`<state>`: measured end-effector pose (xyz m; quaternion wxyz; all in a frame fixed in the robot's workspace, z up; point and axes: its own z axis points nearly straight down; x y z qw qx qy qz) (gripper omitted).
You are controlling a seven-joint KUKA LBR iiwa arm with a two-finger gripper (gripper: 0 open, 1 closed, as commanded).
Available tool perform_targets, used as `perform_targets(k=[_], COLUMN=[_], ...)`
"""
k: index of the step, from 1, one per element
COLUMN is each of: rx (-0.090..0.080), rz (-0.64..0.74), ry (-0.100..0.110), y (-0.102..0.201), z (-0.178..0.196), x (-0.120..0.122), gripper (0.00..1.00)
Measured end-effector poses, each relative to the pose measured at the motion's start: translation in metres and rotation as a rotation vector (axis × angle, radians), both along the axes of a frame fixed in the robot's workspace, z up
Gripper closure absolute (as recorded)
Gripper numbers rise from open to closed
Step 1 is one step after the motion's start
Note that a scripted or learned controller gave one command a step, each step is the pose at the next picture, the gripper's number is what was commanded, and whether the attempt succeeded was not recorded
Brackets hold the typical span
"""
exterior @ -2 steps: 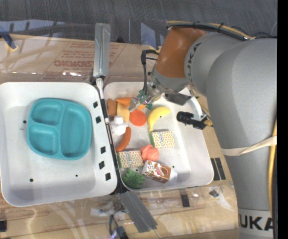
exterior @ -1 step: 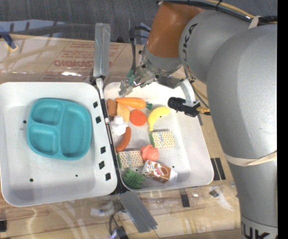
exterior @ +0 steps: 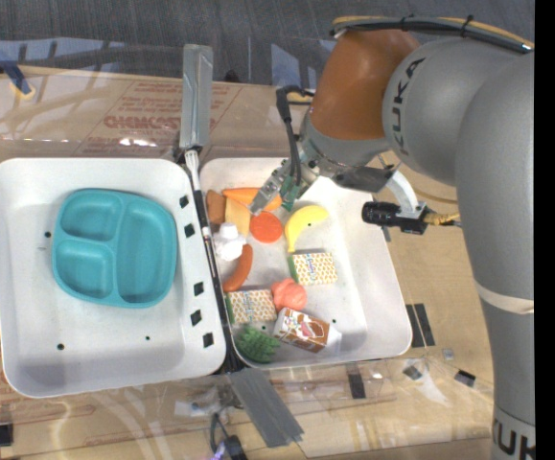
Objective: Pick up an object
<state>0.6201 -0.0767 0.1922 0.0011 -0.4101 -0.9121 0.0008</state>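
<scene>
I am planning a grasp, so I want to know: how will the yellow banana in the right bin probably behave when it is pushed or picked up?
The banana looks like smooth, glossy plastic, so it may slip. Its curved shape would likely rock or spin if pushed. It probably is light and stiff, being toy food. The orange disc lies close, so a push may disturb it.

Glossy white plastic bins [exterior: 13, 257], a smooth matt teal plastic tray [exterior: 114, 247].

A single fixed camera looked down at a slant from above the bench [exterior: 85, 113]. It sat far enough back to take in both white bins [exterior: 9, 257] side by side.
</scene>
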Motion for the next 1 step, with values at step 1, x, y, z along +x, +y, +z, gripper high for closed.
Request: perform_targets(k=[1], rx=[-0.001], rz=[-0.254], ry=[-0.003], y=[0.0025], z=[0.0261], x=[0.0113], gripper=[1.00])
